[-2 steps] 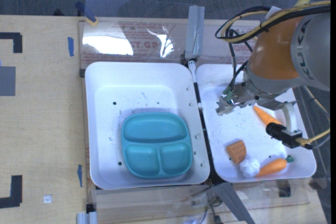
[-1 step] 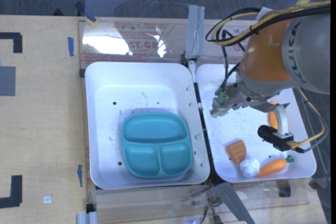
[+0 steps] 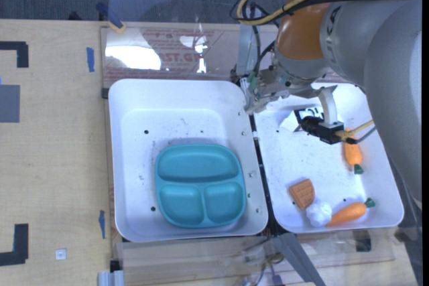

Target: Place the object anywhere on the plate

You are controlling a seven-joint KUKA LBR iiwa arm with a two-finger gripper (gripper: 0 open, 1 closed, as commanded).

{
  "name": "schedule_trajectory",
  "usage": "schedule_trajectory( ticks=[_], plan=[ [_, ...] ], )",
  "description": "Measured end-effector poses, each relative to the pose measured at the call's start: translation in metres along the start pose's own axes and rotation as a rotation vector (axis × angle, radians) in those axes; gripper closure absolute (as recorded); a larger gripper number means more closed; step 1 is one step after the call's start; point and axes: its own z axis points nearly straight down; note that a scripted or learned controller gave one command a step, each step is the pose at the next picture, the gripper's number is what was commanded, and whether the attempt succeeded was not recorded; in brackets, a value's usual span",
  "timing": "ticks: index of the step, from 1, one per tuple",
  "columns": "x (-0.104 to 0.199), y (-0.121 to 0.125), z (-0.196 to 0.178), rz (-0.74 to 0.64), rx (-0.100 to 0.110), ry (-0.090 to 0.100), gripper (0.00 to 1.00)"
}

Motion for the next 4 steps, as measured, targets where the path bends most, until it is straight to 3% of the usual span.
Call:
schedule_trajectory(
  ticks=[1, 2, 3, 4],
  plan=[
    [0.086, 0.059, 0.015, -0.314, -0.004, -0.001, 1.00],
    [0.149, 0.076, -0.013, -0.692, -0.009, -0.002, 1.00],
    [0.185, 0.004, 0.076, -0.885, -0.014, -0.003, 1.00],
    [0.108, -0.056, 0.092, -0.970, -0.018, -0.007, 1.00]
  ],
)
